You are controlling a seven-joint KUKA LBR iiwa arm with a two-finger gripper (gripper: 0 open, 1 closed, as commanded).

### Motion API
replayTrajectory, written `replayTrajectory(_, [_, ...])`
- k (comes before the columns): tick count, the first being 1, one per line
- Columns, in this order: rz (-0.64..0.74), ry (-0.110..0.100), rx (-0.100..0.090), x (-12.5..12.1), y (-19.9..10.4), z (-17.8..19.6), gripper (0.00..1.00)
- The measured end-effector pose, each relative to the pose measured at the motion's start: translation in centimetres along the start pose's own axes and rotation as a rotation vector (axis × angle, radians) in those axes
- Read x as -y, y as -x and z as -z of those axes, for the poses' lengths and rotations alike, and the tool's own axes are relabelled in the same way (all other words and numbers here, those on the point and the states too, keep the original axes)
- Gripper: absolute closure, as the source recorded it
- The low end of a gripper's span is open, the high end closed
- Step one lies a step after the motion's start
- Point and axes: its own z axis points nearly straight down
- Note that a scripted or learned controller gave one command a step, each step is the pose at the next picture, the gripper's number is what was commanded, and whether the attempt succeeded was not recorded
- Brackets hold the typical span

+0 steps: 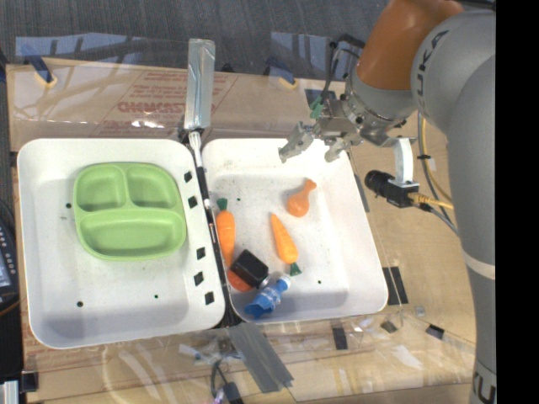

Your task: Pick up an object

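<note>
We see the grey arm with its orange band reach in from the right, its claw (316,147) hanging over the far edge of the right shallow white plastic bin (354,263). The two metal fingers (295,146) are spread apart with nothing between them, the near one pointing down to the left, the other just beside it to the right. Below the claw, on the bin floor, lies a small orange pear-shaped toy (300,199), apart from the fingers. Nearer the front lies an orange plastic carrot with a green tip (284,239), slanted, and along the left wall a second orange carrot with a green top (226,231). Touching that second carrot's lower end sits a small black block (249,268), and just beside it, at the front wall, a blue and clear plastic bottle-like object (265,298). The left shallow white plastic bin (50,310) holds a light green divided plastic tray (130,209) with three compartments. Both bins rest side by side on the tan surface (421,343) under clear plastic sheeting.
</note>
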Motion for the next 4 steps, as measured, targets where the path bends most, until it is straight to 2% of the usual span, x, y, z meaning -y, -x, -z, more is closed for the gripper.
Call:
replayTrajectory(1, [-0.020, 0.027, 0.007, 2.8, 2.0, -14.4, 0.00])
replayTrajectory(2, [-0.049, 0.001, 0.000, 7.1, 2.3, -16.8, 0.00])
replayTrajectory(3, [-0.044, 0.000, 0.000, 7.1, 2.3, -15.8, 1.00])
replayTrajectory(4, [-0.013, 0.005, 0.001, -0.1, 5.7, -9.7, 1.00])
